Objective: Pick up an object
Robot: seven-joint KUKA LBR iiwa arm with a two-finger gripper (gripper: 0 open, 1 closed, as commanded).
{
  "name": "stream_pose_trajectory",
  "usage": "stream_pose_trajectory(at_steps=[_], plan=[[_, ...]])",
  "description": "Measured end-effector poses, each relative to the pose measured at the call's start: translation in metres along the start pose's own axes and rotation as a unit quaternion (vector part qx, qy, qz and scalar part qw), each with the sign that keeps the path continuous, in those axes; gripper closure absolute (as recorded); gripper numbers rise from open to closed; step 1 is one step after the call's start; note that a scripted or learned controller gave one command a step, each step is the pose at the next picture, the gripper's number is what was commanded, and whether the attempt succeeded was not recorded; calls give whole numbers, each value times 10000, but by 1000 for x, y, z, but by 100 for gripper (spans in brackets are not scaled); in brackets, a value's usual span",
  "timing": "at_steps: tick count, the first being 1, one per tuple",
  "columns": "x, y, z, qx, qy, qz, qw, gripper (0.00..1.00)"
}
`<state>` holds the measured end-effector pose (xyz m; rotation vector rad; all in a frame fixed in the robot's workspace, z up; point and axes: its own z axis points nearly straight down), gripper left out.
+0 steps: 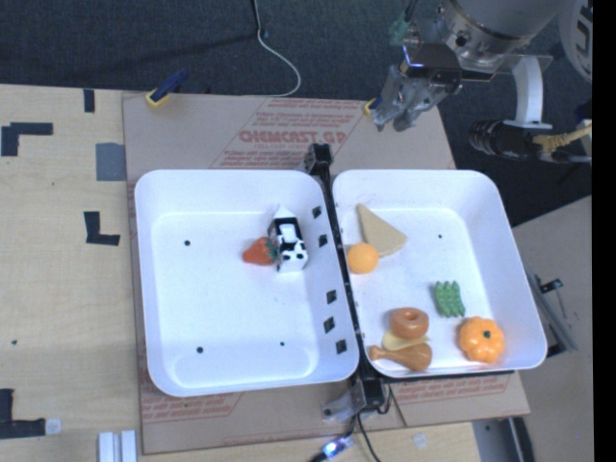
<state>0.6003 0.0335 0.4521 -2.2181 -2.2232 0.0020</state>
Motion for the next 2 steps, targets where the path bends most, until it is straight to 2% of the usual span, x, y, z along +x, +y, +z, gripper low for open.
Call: stream_pose_trajectory(at_steps=[1, 2], plan=[[-1, -21, -53, -35, 3, -1, 10000, 100], [4, -104, -86, -28, 9, -6, 10000, 100]])
